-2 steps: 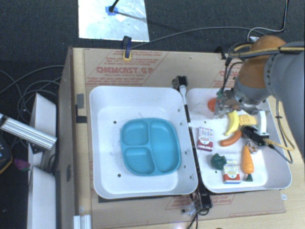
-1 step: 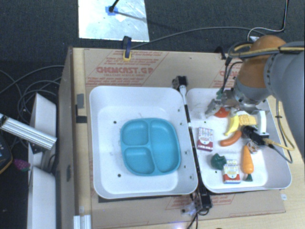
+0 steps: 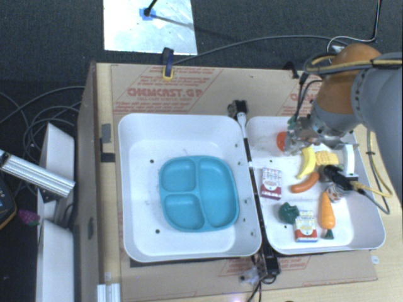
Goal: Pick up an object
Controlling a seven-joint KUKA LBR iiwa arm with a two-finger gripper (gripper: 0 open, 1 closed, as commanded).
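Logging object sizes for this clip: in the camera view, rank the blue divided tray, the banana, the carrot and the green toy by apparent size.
1. blue divided tray, by far the largest.
2. banana and carrot: they look about alike, so I won't rank them.
3. green toy, smallest.

Even, fairly bright light falls from overhead, and the 2 white bins come out close to blown white, their rims the palest part. Shadows are soft and short: a thin grey one hugs the inner walls of each bin, and a faint one edges the blue tray. A silvery sheet at the top catches glare in mottled patches. The dark floor around the table reads dim and grainy. Focus is moderate overall; small items in the right bin look soft, and the printing on the table is slightly smeared. The arm at the right edge is blurred.
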